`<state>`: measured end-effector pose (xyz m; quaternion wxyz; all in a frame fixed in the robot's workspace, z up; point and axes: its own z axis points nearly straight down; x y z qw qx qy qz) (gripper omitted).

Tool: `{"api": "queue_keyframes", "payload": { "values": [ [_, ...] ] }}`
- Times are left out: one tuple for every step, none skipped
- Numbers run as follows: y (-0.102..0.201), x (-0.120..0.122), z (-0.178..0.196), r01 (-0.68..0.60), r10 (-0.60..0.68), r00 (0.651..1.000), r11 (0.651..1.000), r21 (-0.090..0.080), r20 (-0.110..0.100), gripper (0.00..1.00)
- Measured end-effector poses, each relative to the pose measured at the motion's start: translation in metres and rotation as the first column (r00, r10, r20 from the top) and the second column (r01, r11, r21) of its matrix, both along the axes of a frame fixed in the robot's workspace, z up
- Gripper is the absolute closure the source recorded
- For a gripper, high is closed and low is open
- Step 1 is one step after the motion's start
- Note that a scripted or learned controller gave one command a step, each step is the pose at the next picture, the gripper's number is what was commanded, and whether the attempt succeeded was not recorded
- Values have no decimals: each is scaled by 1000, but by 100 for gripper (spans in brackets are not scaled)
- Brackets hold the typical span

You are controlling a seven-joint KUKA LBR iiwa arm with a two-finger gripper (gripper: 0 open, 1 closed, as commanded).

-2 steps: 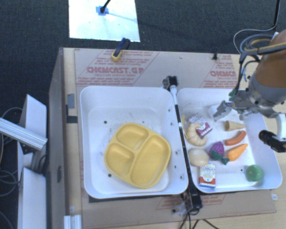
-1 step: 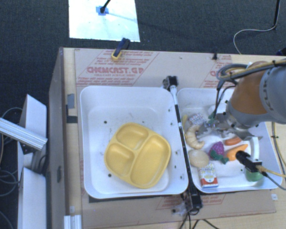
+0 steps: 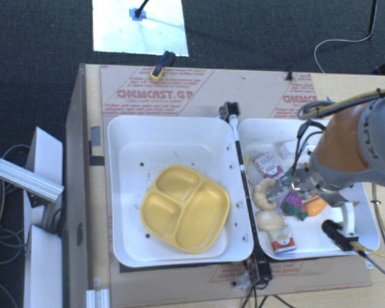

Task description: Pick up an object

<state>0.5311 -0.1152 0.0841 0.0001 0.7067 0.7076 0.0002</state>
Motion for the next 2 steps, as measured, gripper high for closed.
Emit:
{"api": "queue_keyframes", "payload": {
  "values": [
    [0,1,11,0,0,1000,1000,0,3,100],
    [51,82,102,-3,3,1000,1000,0,6,100]
  ]
}}
